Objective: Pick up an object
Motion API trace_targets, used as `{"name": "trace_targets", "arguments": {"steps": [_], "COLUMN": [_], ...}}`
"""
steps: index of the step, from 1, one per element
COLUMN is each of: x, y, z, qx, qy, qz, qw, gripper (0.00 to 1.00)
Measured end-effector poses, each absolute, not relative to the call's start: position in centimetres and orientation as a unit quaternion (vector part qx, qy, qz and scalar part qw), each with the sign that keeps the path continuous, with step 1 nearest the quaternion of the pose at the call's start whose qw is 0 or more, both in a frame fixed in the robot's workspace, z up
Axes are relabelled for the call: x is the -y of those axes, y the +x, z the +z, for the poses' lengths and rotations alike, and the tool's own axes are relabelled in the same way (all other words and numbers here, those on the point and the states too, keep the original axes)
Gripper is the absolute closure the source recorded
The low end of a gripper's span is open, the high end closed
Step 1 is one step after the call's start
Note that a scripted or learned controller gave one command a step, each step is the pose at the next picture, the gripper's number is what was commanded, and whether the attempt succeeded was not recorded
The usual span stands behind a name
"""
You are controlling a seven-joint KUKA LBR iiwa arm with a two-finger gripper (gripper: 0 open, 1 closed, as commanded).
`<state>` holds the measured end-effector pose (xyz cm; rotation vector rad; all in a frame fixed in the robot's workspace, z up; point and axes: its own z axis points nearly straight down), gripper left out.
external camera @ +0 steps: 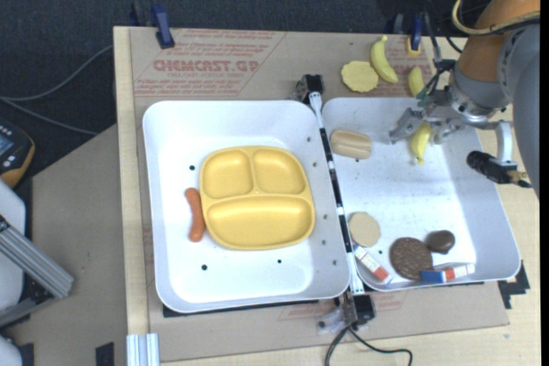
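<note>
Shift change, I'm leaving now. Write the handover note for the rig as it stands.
Gripper: low over the right bin, at its far end, a small yellow piece at its tips; grasp unconfirmed.
Right bin also holds a bread roll, tan disc, two brown cookies.
Left bin: yellow divided plate, sausage beside it.
Done: nothing lifted clear.
Left: secure a grasp and lift.

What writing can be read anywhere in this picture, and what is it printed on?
"CHEMCAST GP": large red letters on the brown board under the bins, behind the left bin.
Smaller red lines above and below that on the same board: too blurred to read.
Red, white and blue tube in the right bin: any print is too small to read.
</note>
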<state>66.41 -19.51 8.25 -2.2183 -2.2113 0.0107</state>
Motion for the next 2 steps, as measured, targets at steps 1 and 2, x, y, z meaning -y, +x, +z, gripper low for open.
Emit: {"name": "trace_targets", "arguments": {"steps": [1, 2], "x": [19.5, 11.7], "y": [66.5, 66.9], "z": [9.5, 15.6], "qx": [0.707, 0.710], "qy": [-0.707, -0.704], "qz": [0.0044, -0.0027], "qw": [0.002, -0.003], "gripper": [1.00, 1.00]}}
